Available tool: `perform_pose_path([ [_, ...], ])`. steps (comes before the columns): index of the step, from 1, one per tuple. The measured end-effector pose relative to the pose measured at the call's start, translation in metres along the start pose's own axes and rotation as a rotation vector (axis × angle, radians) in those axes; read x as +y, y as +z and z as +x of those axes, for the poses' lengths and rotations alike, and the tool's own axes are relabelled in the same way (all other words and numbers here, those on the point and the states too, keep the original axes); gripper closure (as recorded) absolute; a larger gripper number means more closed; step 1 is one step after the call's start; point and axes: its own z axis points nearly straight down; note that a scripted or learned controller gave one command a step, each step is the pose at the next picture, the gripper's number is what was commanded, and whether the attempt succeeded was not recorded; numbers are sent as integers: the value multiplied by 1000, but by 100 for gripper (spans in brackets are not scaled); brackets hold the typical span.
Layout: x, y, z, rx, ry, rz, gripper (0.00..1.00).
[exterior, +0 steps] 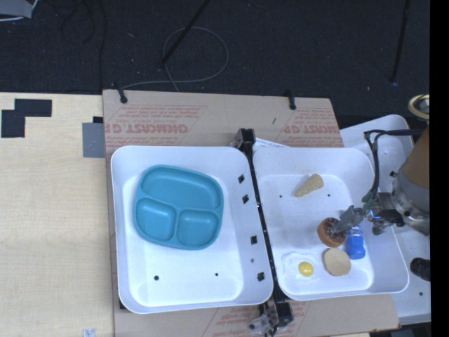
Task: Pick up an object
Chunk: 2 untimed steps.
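The right bin (280, 167) holds several small items. A brown round piece (328, 232) lies near its middle right, and a blue bottle-like item (356, 247) lies just right of it. A tan round piece (337, 262) and a fried egg (303, 267) sit near the front wall. A tan wedge (309, 185) lies farther back. My gripper (349, 222) reaches in from the right, low over the bin, with its tip at the upper right edge of the brown piece and just above the blue item.
The left bin (126, 272) holds a blue divided plate (179, 207). A black divider (256, 223) runs between the bins. The arm's body (417, 181) and cables (375, 160) hang over the right bin's right wall. Cardboard lies under both bins.
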Motion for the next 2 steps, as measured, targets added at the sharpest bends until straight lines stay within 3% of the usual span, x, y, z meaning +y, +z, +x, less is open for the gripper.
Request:
perform_pose_path([
  [1, 3, -6, 0, -3, -2, -12, 0],
  [2, 7, 40, 6, 0, -3, -6, 0],
])
